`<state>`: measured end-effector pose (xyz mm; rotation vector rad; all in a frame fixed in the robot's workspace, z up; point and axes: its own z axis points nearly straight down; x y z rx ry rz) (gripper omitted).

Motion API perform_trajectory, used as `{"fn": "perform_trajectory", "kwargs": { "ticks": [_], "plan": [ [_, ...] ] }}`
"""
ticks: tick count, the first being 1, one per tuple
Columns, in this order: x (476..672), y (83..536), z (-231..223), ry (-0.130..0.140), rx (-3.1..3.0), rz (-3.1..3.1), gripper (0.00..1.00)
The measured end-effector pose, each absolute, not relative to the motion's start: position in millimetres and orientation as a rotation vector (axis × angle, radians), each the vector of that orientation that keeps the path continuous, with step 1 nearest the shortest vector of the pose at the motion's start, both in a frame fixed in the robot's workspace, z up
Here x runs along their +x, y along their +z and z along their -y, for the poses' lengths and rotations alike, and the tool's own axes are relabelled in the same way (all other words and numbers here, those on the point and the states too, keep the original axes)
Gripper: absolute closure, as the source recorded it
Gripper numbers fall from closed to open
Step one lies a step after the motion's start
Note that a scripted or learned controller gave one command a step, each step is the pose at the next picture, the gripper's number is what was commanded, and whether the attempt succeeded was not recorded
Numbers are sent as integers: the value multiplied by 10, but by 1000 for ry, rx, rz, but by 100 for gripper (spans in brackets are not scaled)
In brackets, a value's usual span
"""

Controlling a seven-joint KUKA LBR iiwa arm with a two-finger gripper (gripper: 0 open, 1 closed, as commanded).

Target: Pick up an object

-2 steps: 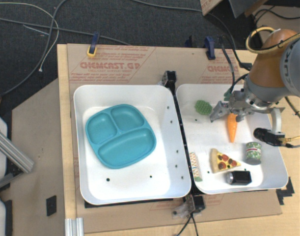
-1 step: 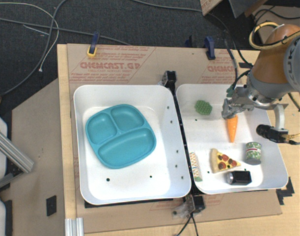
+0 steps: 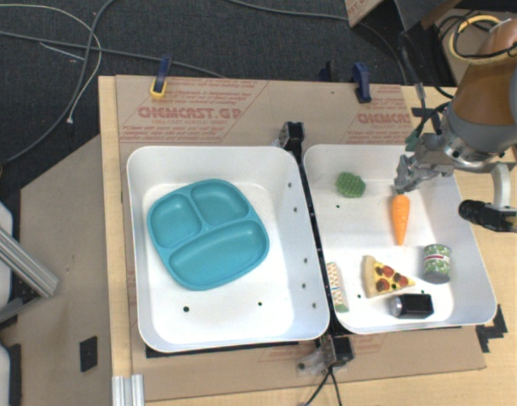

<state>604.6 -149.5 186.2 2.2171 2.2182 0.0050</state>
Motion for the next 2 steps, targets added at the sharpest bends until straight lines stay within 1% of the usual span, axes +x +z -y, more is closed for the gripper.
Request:
{"fn": "perform_trajectory", "kwargs": {
  "ticks": [1, 2],
  "plan": [
    [6057, 2138, 1495, 4, 2217, -2220, 100],
    [6051, 2236, 941, 4, 2215, -2230, 100]
  ]
}}
